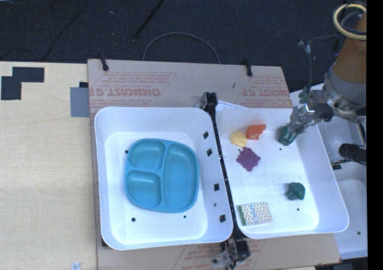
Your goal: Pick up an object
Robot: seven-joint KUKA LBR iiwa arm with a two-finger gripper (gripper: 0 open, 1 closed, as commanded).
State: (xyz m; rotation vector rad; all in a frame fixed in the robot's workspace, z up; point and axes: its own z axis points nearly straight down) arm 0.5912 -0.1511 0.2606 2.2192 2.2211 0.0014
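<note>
Nearest the camera, at the front of the right bin (335, 218), lies a small patterned card packet (255, 213), flat on the floor. A little further back and toward my side sits a dark green lump (295, 191), alone and well apart from everything else. In the middle of the bin lies a purple piece (248, 158), and just beyond it a yellow piece (239, 139) and an orange piece (256, 132) lie touching or nearly so. The left bin (114, 143) holds a blue divided plate (161, 174), which I leave alone.

At the far right part of the bin are my jaws (289, 133), down low by the bin's back wall. A teal-green object (286, 136) sits right at their tips. It looks to lie between the fingers, so I judge I am clamped on it, though the view is small and I would not swear to the grip.

By my judgement the pick is about half done: I have reached the object and closed around it, but it seems to rest at floor level, not raised. What is left is the lift, and proof that the hold survives it.
</note>
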